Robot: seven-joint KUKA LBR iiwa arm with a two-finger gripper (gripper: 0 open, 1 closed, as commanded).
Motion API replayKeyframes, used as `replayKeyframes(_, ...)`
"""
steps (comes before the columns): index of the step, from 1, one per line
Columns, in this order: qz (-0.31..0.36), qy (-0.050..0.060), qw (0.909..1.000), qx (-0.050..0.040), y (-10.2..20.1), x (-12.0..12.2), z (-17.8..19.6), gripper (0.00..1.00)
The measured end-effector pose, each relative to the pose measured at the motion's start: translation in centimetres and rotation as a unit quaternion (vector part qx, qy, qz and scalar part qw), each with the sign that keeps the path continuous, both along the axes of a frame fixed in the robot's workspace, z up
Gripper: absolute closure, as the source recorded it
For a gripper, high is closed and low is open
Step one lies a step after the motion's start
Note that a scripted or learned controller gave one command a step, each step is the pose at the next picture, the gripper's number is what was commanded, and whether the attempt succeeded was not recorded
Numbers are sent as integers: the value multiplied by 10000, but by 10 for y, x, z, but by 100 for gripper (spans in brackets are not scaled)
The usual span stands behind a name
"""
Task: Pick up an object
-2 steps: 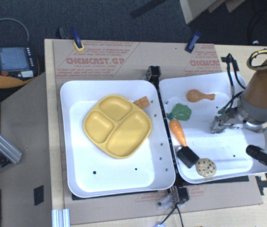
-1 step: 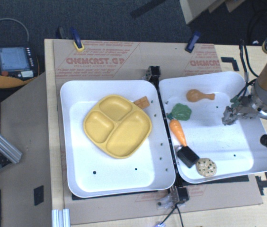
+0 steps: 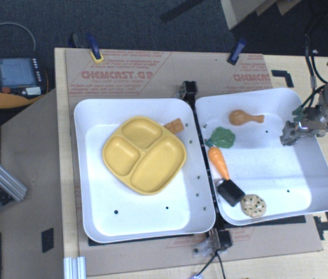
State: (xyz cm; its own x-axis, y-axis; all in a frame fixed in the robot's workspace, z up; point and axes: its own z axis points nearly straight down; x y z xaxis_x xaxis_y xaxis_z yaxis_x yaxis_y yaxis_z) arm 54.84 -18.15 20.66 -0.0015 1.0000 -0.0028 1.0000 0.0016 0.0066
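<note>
Near the right bin's (image 3: 321,182) front, noted cookie (image 3: 253,205) beside block (image 3: 230,192), then carrot (image 3: 218,163) farther back; judged carrot light, stiff, slick, best pinched across its thick middle; could not tell whether gripper (image 3: 289,133), well apart rightward, was open.

Yellow plate (image 3: 145,154); orange carrot (image 3: 218,162); green lettuce (image 3: 221,137).

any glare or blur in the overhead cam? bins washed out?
Camera view: even, diffuse light with soft shadows; the two shallow white bins read bright, but their dark floor dots stay visible, so not clipped. The yellow three-compartment plastic plate and orange toy carrot are sharp. The grey gripper at the right bin's rim is softer and small, so its detail is hard to resolve.
</note>
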Motion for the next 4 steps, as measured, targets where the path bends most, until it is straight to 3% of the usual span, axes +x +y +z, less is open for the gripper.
replayKeyframes(1, -1, 9, 10000, 1, 0, 1, 28, 100)
replayKeyframes(4, 31, 39, 10000, 29, 166, -7, 49, 100)
